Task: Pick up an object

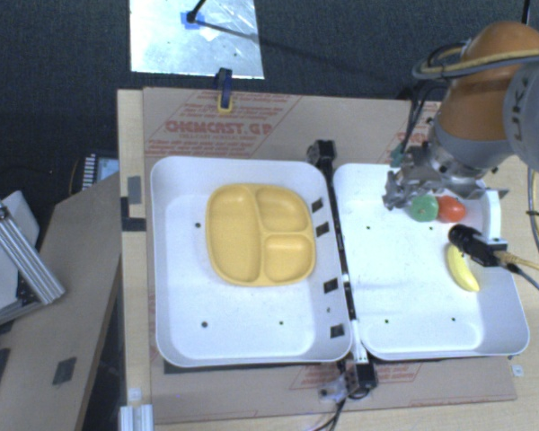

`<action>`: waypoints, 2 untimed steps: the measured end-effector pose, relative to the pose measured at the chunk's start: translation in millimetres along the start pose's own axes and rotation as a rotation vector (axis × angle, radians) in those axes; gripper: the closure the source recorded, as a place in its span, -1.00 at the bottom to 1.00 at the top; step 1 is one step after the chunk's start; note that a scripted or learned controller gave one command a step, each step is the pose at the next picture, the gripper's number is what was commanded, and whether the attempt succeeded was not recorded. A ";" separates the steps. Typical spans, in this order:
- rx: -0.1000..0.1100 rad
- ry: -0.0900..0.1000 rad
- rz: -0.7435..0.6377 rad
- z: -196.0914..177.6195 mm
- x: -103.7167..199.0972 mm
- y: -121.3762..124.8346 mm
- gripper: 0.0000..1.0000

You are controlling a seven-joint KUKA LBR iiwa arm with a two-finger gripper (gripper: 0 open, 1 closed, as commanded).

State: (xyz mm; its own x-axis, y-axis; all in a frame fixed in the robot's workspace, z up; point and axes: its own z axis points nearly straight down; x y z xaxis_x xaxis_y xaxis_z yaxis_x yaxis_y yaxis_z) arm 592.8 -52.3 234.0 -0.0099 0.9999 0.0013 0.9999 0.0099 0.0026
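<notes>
On the desk (135,133), two shallow white bins sit side by side, joined along a dark strip down the middle. Within the left bin (175,321) lies a yellow divided plate (256,233), with one long compartment on its left and two smaller ones on its right; nothing is seen in any of the three. It rests roughly in the middle of that bin, a little toward the far side.

Over in the right bin (413,321), three small things are gathered near the far right corner. A green round object (423,208) sits touching or just beside a red-orange round object (452,209). Nearer the camera, along the right wall, a yellow banana (463,270) lies at a slant, its upper end partly covered by a black part with a cable.

Down over the far part of the right bin hangs the gripper (401,190), just beside the green object on its left. Whether its fingers are apart or together cannot be told from this view, and nothing is visibly between them.
</notes>
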 end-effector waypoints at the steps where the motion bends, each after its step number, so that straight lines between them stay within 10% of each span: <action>1: 0.001 0.000 0.001 7.5 47.5 1.4 1.00; 2: 0.002 0.000 0.001 2.2 102.4 -15.5 1.00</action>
State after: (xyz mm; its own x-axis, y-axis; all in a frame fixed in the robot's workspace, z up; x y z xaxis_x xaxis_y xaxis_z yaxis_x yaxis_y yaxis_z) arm 576.3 50.0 231.9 -0.0087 1.0000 0.0012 1.0000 0.0087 0.0003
